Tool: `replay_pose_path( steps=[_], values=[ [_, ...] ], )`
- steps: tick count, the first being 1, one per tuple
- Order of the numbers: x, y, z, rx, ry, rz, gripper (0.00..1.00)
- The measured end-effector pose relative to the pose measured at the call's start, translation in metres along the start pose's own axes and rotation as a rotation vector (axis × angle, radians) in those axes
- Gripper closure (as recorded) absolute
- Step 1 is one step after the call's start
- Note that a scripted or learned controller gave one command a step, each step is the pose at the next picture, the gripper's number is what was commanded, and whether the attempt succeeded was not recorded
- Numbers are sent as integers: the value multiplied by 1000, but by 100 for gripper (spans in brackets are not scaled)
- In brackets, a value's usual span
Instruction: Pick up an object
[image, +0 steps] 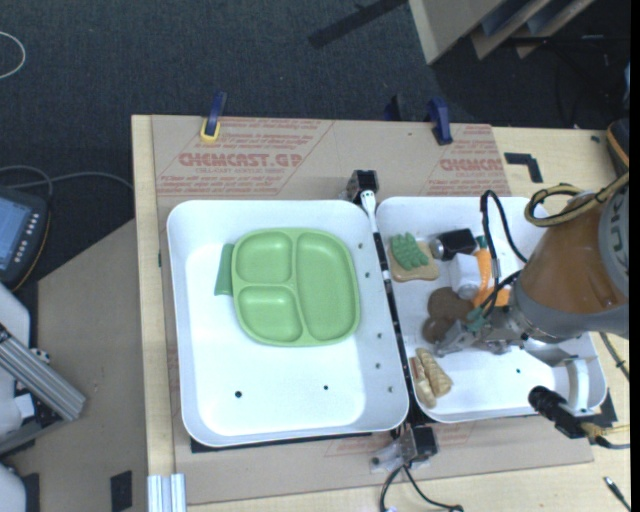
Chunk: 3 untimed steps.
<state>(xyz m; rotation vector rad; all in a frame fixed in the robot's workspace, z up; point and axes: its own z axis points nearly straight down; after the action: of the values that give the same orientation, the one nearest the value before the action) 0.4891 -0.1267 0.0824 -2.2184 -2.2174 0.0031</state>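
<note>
Approach step, by the look of it: arm (565, 275) reaching in from the right, low over the right bin (500, 405), with the end effector (462, 332) down among the clutter near that bin's middle. Touching, or just beside, the lower of two brown lumps (437, 328); hard to say which from this slant. Released or clenched: cannot tell, the tip being small, grey and partly lost against the brown. Nothing seen grasped, so not to be counted as a pick yet.

Likely target: that lower brown lump, with a second brown lump (446, 300) touching it just above. Near the bin's front-left corner, a tan bread-like piece (432, 378). Toward the back, a green-topped tan piece (411, 257), a small black-and-white item (455, 243) beside it, and an orange item (485, 268) close to the arm.

Well apart, in the left bin (280, 405) on the same bench (300, 150): a green divided plate (296, 286), untouched.

Next, probably: settle squarely over one lump, close on it alone, then lift straight up. Worth care, since the two lumps sit pressed together and a closing tip could shove one aside or catch both badly.
</note>
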Motion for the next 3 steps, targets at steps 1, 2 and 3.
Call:
replay_pose_path(
  steps=[1, 2, 3],
  values=[
    [-1, 1, -12, -6, -2, 1, 100],
    [0, -8, -67, -11, -4, -1, 100],
    [9, -11, -116, -11, -4, -2, 100]
  ],
)
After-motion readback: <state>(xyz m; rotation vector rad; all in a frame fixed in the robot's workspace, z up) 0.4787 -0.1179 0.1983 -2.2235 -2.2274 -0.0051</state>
